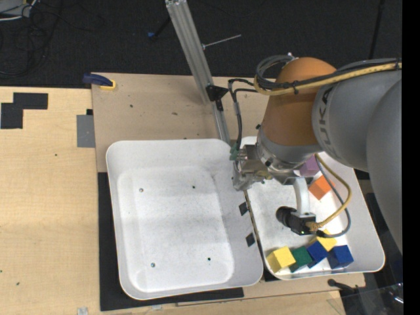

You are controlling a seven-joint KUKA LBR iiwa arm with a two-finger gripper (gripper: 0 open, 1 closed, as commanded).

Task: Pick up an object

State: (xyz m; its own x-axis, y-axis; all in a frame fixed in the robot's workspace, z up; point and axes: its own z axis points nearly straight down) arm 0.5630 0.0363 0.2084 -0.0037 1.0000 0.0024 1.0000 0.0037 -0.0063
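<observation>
Yellow cube (283,258) lies at the 6 o'clock edge of the right bin (269,231), touching a green cube (302,257); a blue cube (340,256) ends the row at 3 o'clock. The pincer (248,170) hangs near the bin's 10 o'clock wall, well apart from them, and whether it is apart or together cannot be told. Recommendation: centre over the yellow cube, descend vertically and keep off the rim.

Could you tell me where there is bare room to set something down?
The left bin is bare from rim to rim. The right bin is crowded: yellow block, green block and blue blocks along its near edge, orange block beside the arm.
</observation>
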